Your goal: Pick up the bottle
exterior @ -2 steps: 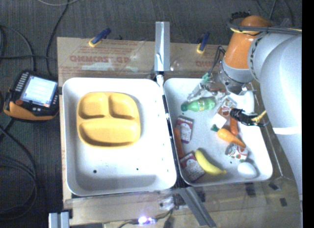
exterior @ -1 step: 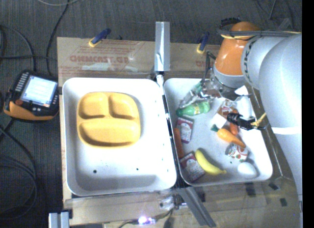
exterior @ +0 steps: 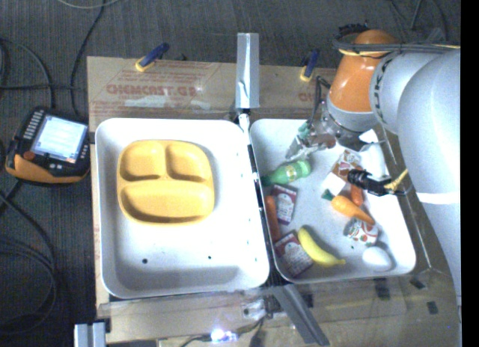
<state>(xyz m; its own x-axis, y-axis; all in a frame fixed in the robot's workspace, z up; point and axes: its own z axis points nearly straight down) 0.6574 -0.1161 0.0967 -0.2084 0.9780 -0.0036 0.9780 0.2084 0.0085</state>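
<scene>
The bottle (exterior: 287, 173) is green and lies on its side in the right bin (exterior: 404, 227), close to the bin's left wall. My gripper (exterior: 305, 146) hangs over the back of that bin, just above and to the right of the bottle's right end. No part of the bottle shows between its tips. The grey arm with its orange band (exterior: 352, 87) comes in from the right and hides the bin's back right corner.
In the right bin also lie a banana (exterior: 321, 247), a carrot (exterior: 349, 206), several small packets (exterior: 284, 205) and a white rounded thing (exterior: 376, 256). The left bin (exterior: 112, 263) holds a yellow divided tray (exterior: 168, 179). A teach pendant (exterior: 51, 146) sits off the bench at left.
</scene>
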